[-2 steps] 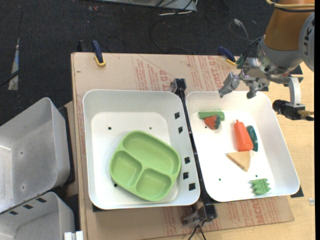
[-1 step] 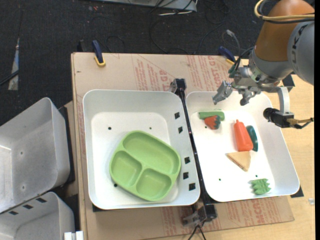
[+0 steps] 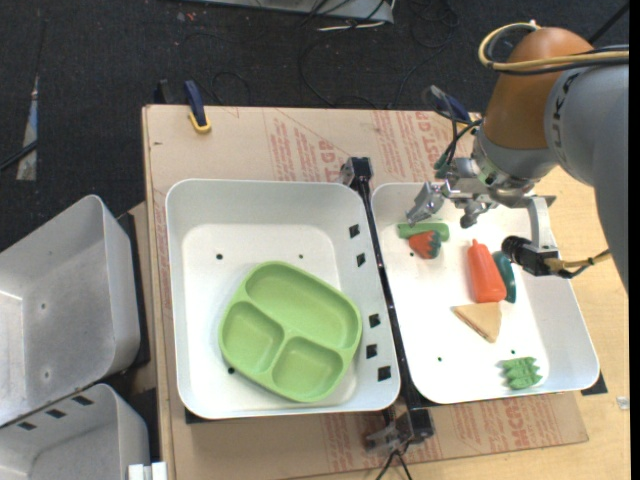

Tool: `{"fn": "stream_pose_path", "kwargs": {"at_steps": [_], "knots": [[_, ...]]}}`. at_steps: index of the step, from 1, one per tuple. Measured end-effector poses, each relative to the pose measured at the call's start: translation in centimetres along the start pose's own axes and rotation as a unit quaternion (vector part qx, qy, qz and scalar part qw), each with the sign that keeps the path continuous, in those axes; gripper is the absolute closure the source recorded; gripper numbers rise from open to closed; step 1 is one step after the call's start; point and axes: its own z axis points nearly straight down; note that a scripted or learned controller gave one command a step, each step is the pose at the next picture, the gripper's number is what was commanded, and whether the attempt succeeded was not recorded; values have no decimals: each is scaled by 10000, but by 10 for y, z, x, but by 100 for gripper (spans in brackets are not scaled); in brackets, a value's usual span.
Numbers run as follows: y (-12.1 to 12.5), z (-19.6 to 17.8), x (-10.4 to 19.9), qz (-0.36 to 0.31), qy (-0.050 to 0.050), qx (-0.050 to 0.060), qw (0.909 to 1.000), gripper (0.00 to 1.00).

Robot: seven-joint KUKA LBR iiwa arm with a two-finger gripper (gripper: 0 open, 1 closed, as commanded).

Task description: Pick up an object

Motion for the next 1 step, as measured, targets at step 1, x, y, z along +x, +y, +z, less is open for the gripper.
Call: {"fn": "stream_pose_path", "kwargs": {"at_steps": [1], "knots": [[-6, 46, 3, 19, -1, 0, 10000, 0]]}}
